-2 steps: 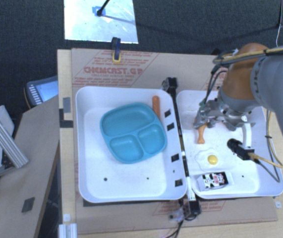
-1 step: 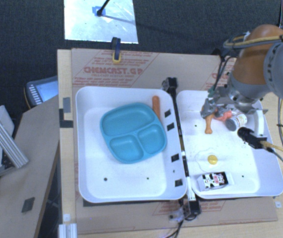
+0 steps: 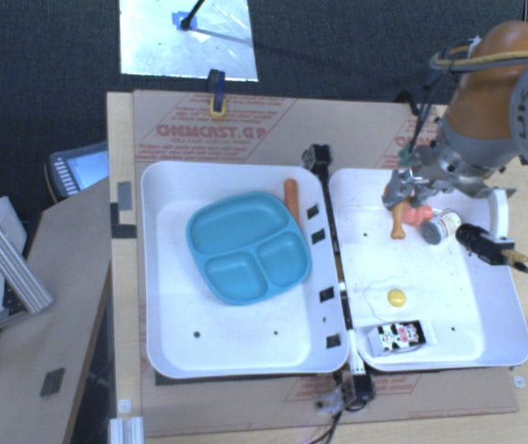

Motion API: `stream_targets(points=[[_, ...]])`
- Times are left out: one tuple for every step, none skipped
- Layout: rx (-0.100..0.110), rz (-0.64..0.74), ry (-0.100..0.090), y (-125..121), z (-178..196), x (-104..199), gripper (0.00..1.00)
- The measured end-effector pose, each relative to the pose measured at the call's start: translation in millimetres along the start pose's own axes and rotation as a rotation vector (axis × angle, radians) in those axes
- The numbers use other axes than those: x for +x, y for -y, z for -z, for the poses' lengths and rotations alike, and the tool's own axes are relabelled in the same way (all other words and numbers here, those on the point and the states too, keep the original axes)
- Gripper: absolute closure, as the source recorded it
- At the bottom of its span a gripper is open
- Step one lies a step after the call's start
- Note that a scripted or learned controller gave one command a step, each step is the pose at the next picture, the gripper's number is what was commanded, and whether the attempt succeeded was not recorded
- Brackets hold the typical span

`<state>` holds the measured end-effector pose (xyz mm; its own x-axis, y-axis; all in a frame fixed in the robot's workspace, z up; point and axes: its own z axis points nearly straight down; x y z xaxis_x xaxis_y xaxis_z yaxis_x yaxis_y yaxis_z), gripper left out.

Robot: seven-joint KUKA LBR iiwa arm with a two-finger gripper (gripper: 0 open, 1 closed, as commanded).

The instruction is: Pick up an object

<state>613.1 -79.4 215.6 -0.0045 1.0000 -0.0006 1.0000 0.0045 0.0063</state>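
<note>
The gripper is hanging over the back edge of the right bin, near its back left corner, and an orange-tan stick is sitting right under it, upright and slightly tilted. The stick's top is meeting the gripper's tip, but whether it is gripped is too blurred to say. Just beside the stick, a pink piece and a small can are lying on the bin floor, touching each other. A fried egg is resting toward the bin's front, and a black-and-white card is lying at its front left corner. In the left bin, a blue tray is sitting mid-floor, with a sausage against its back right rim. The arm's body is covering the right bin's back right corner.
</note>
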Motion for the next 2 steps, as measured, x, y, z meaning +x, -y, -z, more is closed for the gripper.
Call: stream_targets(points=[[0.0,0.0,0.0,-2,38,0,1.0],[0.004,0.005,-0.002,-3,37,55,1.0]])
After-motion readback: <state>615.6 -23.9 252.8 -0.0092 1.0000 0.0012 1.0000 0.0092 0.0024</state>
